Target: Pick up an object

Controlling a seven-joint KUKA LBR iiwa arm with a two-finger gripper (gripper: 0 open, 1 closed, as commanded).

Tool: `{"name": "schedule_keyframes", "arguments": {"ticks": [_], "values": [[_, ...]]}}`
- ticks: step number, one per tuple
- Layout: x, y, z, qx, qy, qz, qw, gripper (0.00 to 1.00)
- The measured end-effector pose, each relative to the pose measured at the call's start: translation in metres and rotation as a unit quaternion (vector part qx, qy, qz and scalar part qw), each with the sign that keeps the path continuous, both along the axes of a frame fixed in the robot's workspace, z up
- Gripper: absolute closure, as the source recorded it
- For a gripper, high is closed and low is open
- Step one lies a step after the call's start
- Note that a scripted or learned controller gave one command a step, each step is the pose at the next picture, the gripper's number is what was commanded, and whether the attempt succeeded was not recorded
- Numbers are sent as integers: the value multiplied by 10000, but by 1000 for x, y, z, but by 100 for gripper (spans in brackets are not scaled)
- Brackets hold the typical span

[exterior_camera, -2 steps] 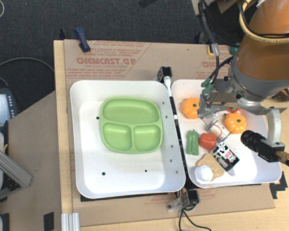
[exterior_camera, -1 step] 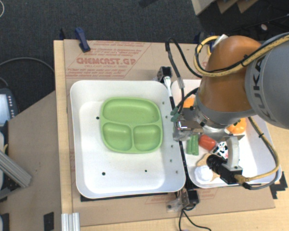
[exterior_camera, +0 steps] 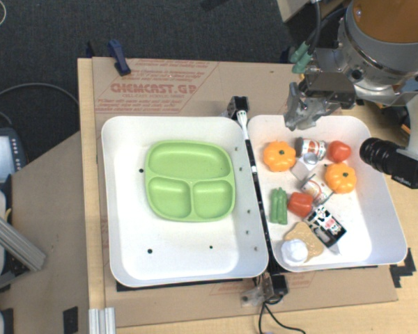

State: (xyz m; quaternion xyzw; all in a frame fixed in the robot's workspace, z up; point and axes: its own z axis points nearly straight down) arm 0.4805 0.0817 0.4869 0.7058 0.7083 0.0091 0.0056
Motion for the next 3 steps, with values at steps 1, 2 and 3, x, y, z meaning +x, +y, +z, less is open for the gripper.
{"name": "schedule_keyframes", "arguments": {"ticks": [1,2,3], "values": [[-2,17,-104,-37,155,-16,9999,100],[-1,46,-95,-21,93,-1,10000,100],[-1,45,-84,-24,80,-8,10000,100]]}}
